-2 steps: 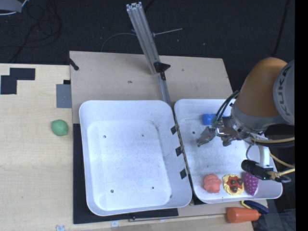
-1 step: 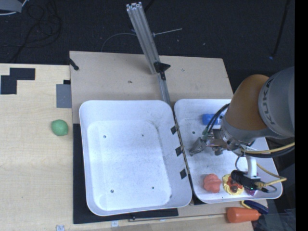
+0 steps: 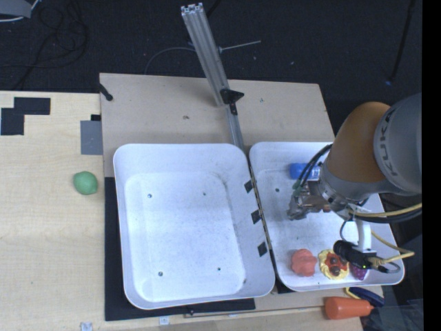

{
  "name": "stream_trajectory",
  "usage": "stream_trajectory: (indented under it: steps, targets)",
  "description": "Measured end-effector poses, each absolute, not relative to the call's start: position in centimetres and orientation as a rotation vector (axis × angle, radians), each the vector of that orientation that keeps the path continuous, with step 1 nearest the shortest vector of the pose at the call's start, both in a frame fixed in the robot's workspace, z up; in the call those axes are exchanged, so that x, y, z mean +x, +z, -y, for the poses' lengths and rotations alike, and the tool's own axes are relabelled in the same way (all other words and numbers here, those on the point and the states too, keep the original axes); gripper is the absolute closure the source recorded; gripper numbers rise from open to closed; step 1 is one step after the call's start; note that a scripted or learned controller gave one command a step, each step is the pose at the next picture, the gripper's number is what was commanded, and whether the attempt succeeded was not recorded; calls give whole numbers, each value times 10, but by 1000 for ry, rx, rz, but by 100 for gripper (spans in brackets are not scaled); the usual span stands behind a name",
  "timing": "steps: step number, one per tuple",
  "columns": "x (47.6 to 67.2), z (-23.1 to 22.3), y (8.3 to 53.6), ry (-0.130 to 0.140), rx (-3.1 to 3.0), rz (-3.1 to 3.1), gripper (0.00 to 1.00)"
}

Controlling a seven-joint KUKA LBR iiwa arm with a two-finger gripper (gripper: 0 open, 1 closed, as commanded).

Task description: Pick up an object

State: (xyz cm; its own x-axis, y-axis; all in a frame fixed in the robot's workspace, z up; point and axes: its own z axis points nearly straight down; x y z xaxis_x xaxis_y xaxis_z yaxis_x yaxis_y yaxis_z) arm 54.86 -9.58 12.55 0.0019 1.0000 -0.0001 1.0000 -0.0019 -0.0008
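A single fixed camera looks down from above the pale wooden bench (image 3: 41, 205), tilted so the far edge sits toward twelve o'clock. It stands far enough back to take in both shallow white plastic bins, the left one (image 3: 180, 158) and the right one (image 3: 270, 158), side by side in the lower half. The grey arm with its orange band (image 3: 358, 147) enters from three o'clock. Dark floor, perhaps carpeted, fills the twelve o'clock strip.
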Motion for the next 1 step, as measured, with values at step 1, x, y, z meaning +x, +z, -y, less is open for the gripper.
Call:
stream_trajectory:
  steps: [1]
  targets:
    - [559,94,174,-4,-2224,2223,100]
